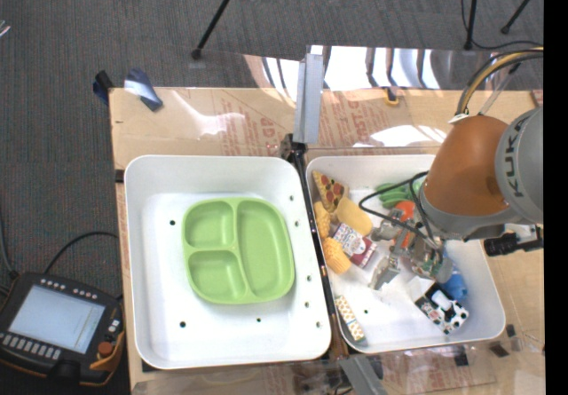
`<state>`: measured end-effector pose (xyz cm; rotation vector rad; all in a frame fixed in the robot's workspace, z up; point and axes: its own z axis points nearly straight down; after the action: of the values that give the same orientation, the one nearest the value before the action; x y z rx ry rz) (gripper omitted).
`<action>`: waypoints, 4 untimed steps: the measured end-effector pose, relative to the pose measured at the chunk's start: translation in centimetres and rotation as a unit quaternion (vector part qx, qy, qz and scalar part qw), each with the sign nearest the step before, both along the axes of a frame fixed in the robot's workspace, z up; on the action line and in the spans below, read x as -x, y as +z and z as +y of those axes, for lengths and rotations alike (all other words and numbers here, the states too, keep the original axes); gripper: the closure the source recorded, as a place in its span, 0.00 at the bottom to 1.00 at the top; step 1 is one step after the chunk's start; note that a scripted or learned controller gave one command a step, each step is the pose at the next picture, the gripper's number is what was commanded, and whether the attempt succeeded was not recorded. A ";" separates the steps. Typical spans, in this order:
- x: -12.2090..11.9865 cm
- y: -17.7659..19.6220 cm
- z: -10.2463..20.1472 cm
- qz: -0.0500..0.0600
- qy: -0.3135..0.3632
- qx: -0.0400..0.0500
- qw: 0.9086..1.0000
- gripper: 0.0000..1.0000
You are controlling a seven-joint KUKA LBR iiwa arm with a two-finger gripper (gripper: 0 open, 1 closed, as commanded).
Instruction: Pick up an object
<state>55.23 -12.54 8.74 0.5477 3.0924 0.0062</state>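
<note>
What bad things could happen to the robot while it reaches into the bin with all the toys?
The toys in the right bin lie crowded together, so the gripper might bump the yellow corn or the red packet aside instead of lifting one. It might also catch two toys at once. The black-and-white toy and the blue one lie partly under the arm, so they could get pushed around.
</note>
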 end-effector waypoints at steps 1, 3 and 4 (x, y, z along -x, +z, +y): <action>-4.1 0.1 5.0 0.000 0.021 0.001 1.000 0.00; -1.2 1.0 -6.3 0.000 -0.058 0.001 0.998 1.00; -4.8 0.0 -7.4 0.001 -0.204 0.001 0.979 1.00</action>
<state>60.07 -19.98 8.74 1.1660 2.9168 0.0008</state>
